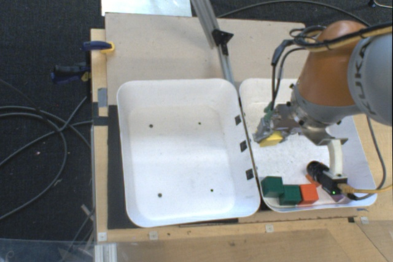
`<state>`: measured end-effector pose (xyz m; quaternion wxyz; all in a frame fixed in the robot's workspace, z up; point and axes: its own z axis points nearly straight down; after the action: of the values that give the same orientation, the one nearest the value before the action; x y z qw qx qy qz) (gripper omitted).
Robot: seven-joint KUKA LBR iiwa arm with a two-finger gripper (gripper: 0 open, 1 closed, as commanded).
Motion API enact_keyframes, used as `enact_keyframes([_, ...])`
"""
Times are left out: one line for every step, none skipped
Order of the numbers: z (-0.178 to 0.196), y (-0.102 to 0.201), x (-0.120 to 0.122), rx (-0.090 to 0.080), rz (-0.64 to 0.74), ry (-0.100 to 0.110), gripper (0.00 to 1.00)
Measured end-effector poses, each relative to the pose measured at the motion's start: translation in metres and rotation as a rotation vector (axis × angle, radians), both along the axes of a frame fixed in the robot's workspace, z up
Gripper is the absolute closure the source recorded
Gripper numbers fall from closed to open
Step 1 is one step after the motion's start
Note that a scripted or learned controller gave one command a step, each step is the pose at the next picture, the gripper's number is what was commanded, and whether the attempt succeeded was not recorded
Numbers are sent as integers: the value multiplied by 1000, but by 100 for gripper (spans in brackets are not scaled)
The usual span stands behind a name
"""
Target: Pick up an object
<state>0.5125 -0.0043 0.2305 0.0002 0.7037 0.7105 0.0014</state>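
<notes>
The grey arm [344, 77] reaches in from the right; its jaws clasp a yellow piece [271, 138].

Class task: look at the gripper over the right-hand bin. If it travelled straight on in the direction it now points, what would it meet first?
Most likely the yellow object just under the gripper, then the right bin floor; depth is unclear from above.

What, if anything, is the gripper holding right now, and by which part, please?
The gripper sits right at a yellow object in the right bin, but a hold cannot be told.
</notes>
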Motion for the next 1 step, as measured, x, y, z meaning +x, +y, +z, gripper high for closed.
enact_keyframes([50, -32, -8, -3, -10, -5, 100])
